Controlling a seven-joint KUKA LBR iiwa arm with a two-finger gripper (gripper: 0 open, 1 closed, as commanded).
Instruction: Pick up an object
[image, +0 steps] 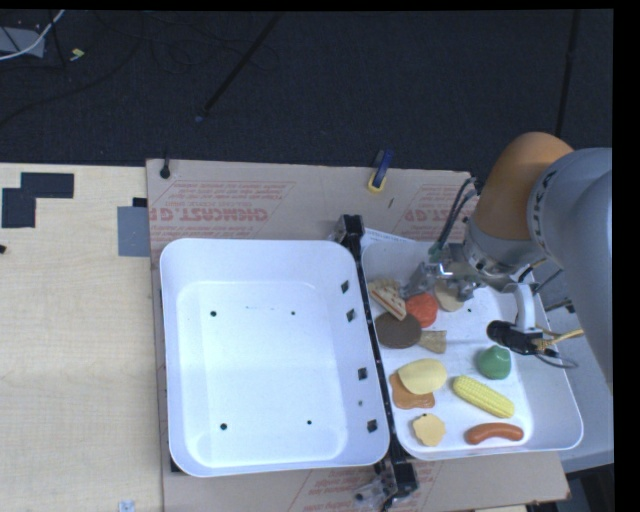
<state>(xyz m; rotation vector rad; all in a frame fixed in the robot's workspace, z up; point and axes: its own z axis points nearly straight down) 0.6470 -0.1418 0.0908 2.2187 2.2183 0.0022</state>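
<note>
- I see my gripper (443, 276) low in the right bin (560, 425), near its far edge; whether it's open, I cannot tell.
- The red tomato (423, 309) lies just beside it, toward the near-left.
- Corn cob (484, 396) and sausage (493, 433) sit nearer the front edge.

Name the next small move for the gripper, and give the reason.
Probably a short, straight descent. The gripper sits low in the right bin, just above and to the right of the red tomato-like piece, with no item visibly between its fingers. The nearest pieces crowd together, so going straight down should avoid nudging them.
</note>
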